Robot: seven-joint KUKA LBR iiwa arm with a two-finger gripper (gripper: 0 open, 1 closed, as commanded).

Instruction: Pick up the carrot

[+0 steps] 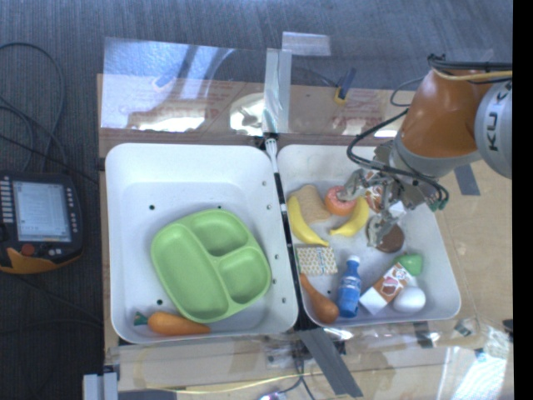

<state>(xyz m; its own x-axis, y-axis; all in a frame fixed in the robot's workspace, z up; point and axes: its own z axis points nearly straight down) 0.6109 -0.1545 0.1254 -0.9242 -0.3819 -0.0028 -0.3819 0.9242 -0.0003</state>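
Note:
The carrot (172,324), orange with a green stem end, lies flat in the left bin (133,173), in its near left corner just below the green plate. The arm reaches in from the right over the right bin (441,265), and its gripper (380,200) hangs low above that bin's far middle, near a donut and a brown round item. The carrot lies far from the gripper, across the divider between the bins. The wrist and cables blur the gripper's tip.
A green three-part plate (210,262) takes up the middle of the left bin. The right bin holds two bananas (301,220), a donut (338,200), a blue bottle (351,286), a brown-orange long vegetable (319,302), a patterned cracker (316,261) and small cartons. A tablet (37,215) sits at far left.

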